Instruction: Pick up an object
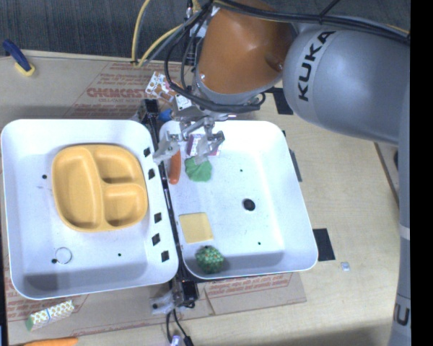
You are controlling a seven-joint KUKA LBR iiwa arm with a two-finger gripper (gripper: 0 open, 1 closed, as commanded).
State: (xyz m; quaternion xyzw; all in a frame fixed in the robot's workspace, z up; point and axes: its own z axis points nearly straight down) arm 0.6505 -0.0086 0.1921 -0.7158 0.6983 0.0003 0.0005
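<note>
Camera view: pincer above green toy, possibly touching it.

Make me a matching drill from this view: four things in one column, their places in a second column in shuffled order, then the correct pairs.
Things:
1. yellow divided tray
2. green ball
3. yellow square slice
4. carrot

Places:
A. near front wall of right bin
B. against the wall between the bins, beside the gripper
C. in left bin
D. on right bin floor, between the green leafy piece and the green ball

Pairs: 1-C, 2-A, 3-D, 4-B
</note>
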